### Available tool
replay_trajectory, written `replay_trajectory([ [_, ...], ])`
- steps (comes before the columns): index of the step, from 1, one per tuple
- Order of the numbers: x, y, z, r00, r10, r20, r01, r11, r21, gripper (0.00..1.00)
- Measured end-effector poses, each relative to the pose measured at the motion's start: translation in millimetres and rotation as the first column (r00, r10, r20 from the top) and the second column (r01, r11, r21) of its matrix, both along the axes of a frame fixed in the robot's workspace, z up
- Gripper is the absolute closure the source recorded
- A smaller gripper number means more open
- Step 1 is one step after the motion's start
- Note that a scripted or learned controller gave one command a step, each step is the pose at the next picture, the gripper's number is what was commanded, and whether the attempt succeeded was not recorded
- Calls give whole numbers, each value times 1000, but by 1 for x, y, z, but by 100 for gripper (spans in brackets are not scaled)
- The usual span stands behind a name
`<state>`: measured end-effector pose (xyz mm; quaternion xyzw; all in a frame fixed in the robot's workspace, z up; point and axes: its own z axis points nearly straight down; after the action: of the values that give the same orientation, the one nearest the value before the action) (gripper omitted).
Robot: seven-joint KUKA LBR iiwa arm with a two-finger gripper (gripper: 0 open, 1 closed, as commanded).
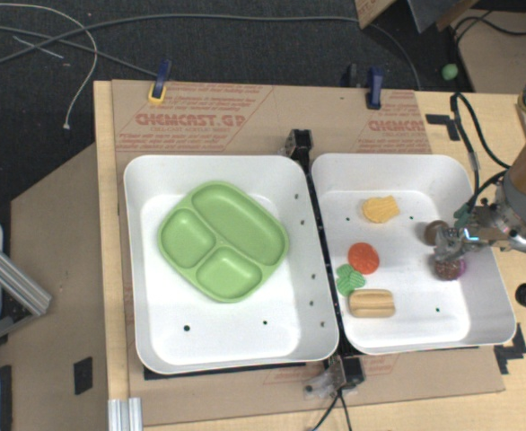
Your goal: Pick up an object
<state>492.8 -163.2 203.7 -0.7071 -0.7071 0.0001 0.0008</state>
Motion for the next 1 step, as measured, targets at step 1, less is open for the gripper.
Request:
replay_trajectory([
  [1, 0, 0, 0, 1000, 0, 0, 0, 1000, 0, 0],
])
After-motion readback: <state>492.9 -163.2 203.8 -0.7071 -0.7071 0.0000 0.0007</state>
